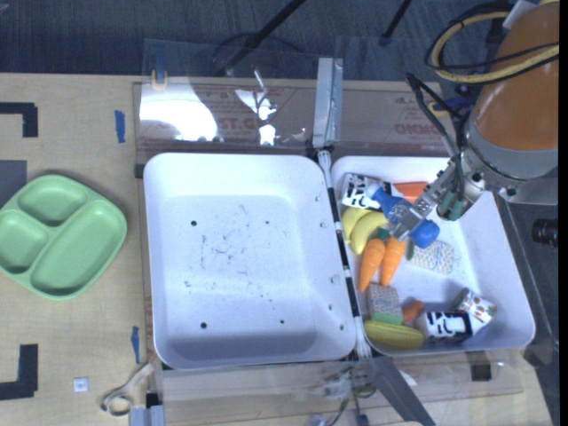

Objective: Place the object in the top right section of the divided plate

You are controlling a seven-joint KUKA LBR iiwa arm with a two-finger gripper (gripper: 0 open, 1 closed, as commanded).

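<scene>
The gripper (406, 220) hangs low in the right bin (510, 278), its tip down among the toys just above the carrots (380, 260); whether it is apart, together or clamped on anything cannot be told from this slant. The task names no particular object, so any piece in that bin may serve — none is seen held yet. Just left of the carrots lie the bananas (358, 226), smooth and curved; a blue cap (426, 233) sits just right of them, beside a speckled pad (434, 257). Below the carrots are a grey sponge (384, 301), a yellow-green corn-like piece (394, 334) and a black-and-white carton (448, 324). All look like light, hollow plastic or foam — probably easy to lift, yet slick and rounded, so a pinch across a carrot's thick middle seems safest, since a tapered tip could squirt out. The left bin (177, 185) is smooth white plastic with a scuffed floor. The plate (111, 216), pale green with raised dividers, rests on the wooden bench well left of the carrots, beyond the left bin.
</scene>
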